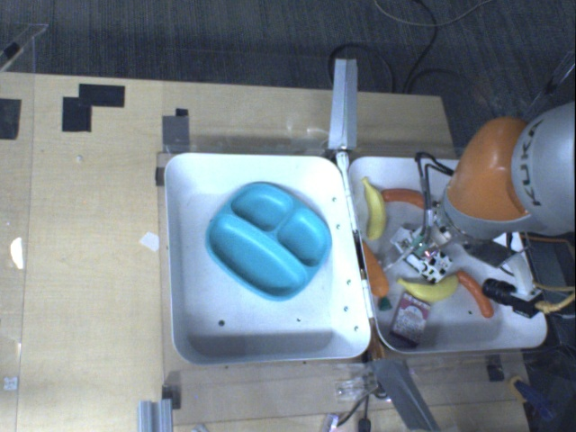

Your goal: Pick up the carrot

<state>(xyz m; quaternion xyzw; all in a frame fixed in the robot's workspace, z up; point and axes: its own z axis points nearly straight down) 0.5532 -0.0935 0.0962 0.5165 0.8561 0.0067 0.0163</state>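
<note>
Camera view, from above at a slant: two white bins side by side on a wooden bench. Left bin (180, 241) holds a blue divided plate (268, 238), tilted diagonally, approx centre of the bin.

Right bin (531, 331) is cluttered. The arm (504, 174) comes in from the right w/ its orange band over the bin's upper right part. The gripper (423, 252) is down in the bin's middle, among small bits; its jaw state can't be made out from here, too small and too busy around the tips, and nothing is clearly seen between them.

Carrot (379, 274): orange, slim, lying along the bin's left wall, just below the lower end of the upper banana (373, 207), which curves along that same wall. The carrot sits left of the gripper & slightly lower, near but apart from it, not between the tips.

A second banana (430, 288) lies just below the gripper, approx touching its lower side. An orange-red piece (403, 196) lies near the bin's top, right of the upper banana. Another orange-red sausage-like thing (477, 293) lies lower right of the gripper. A small dark red packet (411, 317) rests near the bin's front edge, below the second banana.
</note>
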